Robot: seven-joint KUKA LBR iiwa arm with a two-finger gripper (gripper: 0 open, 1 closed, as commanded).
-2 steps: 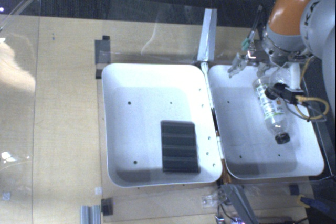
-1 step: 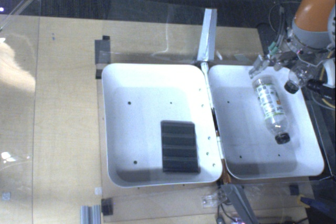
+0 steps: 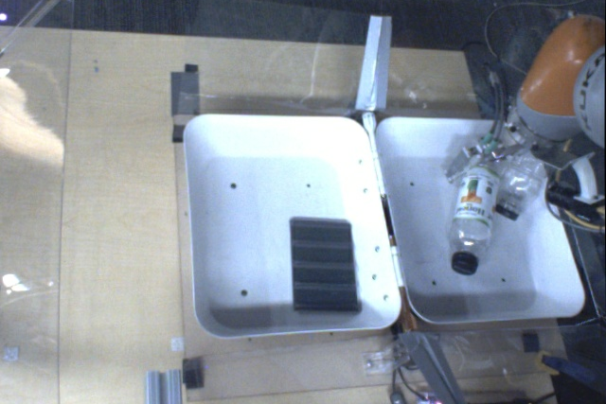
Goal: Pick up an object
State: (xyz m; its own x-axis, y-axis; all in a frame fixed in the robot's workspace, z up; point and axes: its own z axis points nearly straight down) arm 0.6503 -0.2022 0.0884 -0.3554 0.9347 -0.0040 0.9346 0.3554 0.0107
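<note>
Since the bottle [image 3: 474, 220] lies on its side in the right bin [image 3: 417, 289], take it across the labelled middle; you're dealing with light, smooth, round plastic that may roll or slip. It's clear, black cap toward the bin's near edge. The gripper [image 3: 500, 151] sits at its base; grip state unreadable.

You look down at a slant from one fixed camera above the bench [image 3: 114, 203], taking in both white bins [image 3: 204, 203] from moderate height.
</note>
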